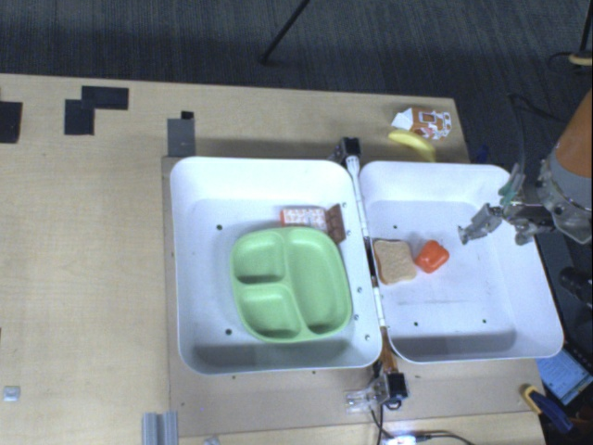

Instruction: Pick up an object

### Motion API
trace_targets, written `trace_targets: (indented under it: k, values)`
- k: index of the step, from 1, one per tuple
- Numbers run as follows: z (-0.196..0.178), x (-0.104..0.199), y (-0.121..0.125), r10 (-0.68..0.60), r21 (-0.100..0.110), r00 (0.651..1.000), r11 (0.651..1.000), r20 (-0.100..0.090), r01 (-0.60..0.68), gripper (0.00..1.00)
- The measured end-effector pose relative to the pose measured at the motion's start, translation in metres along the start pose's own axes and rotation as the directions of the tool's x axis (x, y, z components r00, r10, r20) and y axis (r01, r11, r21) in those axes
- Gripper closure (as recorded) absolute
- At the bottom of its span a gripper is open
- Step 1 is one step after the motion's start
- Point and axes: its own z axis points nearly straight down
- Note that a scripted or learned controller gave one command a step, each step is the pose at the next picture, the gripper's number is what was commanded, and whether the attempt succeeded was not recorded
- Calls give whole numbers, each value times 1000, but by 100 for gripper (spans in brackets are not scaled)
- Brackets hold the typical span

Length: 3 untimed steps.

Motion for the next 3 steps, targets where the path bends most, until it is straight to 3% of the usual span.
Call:
trace_targets:
  k: [1,2,3]
  values:
    - [154,16,47,1,-5,1000,1000,1,-1,0]
    - [142,16,49,0,-10,1000,1000,2,0,100]
    - [142,16,49,0,-10,1000,1000,2,0,0]
